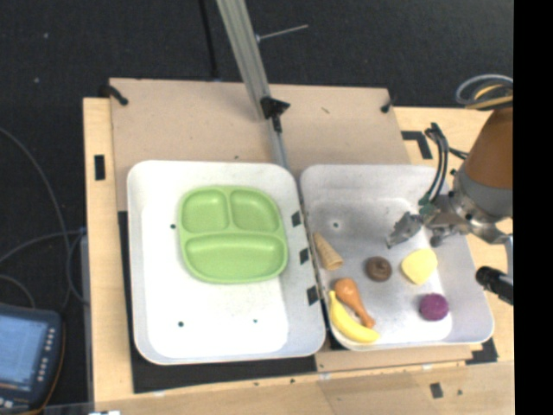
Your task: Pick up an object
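**Arm poised over the right bin, nothing lifted yet**

The gripper (421, 229) hangs over the far right part of the right bin (363, 188), reaching in from the right side of the desk (251, 115). Its jaws appear to be apart, with nothing between them; they sit just to the far side of the yellow block (419, 266), which looks like the likeliest target, being the nearest thing under the tool.

The other candidates lie in the near half of the same bin: a brown round piece (378, 270) just left of the yellow block, a purple ball (433, 306) near the right wall, a cone (327, 251) by the left wall, and a carrot-like piece (353, 300) resting against a banana (352, 325) in the near left corner. The pieces along the wall and in the corner would be awkward to close on, so the open middle makes the easier pick.

The left bin (155, 318) carries a green divided plate (232, 235), well apart from the arm and likely no part of this attempt.

The pick is at the approach stage: descent and closing are not yet done.
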Controlling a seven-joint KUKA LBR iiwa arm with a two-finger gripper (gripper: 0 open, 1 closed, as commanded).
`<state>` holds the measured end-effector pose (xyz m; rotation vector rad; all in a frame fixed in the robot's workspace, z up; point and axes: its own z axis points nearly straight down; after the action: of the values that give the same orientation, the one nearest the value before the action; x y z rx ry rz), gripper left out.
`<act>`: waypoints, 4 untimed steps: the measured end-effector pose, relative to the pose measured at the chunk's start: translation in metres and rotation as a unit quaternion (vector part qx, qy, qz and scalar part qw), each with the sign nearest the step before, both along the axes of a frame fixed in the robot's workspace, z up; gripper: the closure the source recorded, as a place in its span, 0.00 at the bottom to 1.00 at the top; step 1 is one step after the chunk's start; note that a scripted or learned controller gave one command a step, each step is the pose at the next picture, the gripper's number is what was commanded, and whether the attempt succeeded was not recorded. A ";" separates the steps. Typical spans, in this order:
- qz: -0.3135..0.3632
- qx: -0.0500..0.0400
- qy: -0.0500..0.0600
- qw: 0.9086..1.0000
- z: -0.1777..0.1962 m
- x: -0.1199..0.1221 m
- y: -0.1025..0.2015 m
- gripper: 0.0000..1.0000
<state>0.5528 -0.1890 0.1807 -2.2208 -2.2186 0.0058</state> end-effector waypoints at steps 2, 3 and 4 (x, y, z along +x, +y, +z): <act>0.000 0.001 -0.006 1.000 -0.074 0.000 -0.003 0.00; -0.002 0.001 -0.009 1.000 -0.062 0.002 -0.004 1.00; 0.002 -0.001 -0.006 1.000 -0.001 0.008 -0.013 1.00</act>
<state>0.5607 -0.2018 0.1795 -2.2246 -2.2299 -0.0047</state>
